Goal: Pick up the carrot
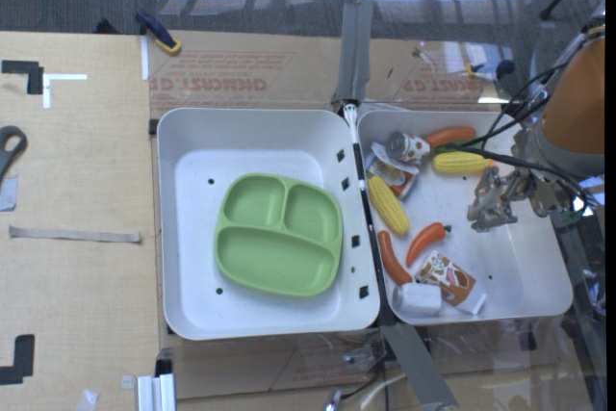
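I saw the carrot [425,243] lying in the right bin [539,298], slanted, green tip up and right. The gripper [486,207] hung beside it, grasping nothing, fingers apart

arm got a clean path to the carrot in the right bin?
Probably yes. The carrot lies uncovered on the bin floor, just left of the hand, with open floor between. The corn cob and sausage lie close by.

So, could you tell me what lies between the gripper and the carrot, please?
In the camera view, the gripper hangs right of the carrot in the right bin. The stretch between them is bare white bin floor; no object lies there.
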Available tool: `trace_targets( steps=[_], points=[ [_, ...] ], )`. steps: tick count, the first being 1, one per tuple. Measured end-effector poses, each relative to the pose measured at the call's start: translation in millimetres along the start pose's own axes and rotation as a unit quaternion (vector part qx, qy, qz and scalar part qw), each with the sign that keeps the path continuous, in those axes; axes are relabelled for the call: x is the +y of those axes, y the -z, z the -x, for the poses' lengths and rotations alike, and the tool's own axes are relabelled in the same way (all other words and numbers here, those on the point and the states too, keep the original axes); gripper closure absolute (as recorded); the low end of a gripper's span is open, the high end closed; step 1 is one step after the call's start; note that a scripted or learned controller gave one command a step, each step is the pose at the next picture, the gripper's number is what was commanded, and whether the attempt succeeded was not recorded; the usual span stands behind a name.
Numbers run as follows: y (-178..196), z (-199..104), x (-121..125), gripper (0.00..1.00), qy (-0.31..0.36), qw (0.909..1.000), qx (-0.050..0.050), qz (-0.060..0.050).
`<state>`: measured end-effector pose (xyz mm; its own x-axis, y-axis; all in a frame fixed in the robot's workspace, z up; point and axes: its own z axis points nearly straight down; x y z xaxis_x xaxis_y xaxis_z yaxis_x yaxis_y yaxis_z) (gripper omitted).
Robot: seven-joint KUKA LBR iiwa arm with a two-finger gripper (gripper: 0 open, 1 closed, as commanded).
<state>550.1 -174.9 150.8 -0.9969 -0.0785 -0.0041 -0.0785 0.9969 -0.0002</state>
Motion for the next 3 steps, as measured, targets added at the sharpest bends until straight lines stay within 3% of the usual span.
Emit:
trace_targets(
  steps=[1, 2, 3],
  points=[
    [0, 0, 0, 0.00, 0.000, 1.0000, 0.000, 0.000],
    [-59, 31, -33, 0.00, -0.027, 0.9996, 0.000, 0.000],
    [-47, 33, -33, 1.00, -0.026, 0.9997, -0.004, -0.001]
  ],
)
